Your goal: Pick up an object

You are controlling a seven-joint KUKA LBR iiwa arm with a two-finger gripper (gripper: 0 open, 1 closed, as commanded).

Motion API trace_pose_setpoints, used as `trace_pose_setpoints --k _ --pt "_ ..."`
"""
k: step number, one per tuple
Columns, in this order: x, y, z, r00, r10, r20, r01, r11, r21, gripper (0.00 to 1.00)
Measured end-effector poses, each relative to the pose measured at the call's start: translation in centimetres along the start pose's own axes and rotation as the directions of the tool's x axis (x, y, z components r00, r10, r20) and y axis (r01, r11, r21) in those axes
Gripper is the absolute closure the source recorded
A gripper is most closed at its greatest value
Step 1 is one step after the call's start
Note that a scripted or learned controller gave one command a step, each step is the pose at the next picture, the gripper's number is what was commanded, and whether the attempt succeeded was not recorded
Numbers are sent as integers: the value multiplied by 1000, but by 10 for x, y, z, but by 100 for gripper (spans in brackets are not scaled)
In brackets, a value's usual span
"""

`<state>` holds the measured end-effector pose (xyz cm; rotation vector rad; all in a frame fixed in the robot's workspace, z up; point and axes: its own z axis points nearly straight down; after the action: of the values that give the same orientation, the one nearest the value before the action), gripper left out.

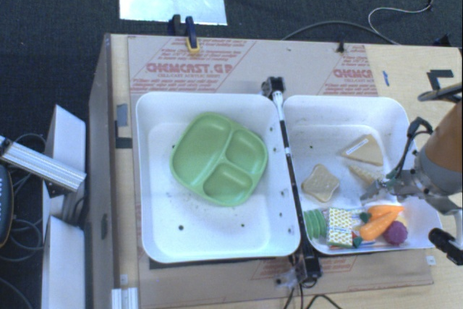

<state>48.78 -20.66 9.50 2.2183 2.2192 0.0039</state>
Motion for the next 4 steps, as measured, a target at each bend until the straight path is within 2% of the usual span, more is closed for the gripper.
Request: trace_pose_setpoints --k 1,2,3,4 --pt "0 1 -10 1000 0 1 0 1000 -3 100" --pt "0 1 -10 1000 -1 1 1 1000 -3 0" --pt "0 -1 11 1000 0 0 0 1000 3 0" --pt "0 0 0 1000 0 1 0 1000 0 100"
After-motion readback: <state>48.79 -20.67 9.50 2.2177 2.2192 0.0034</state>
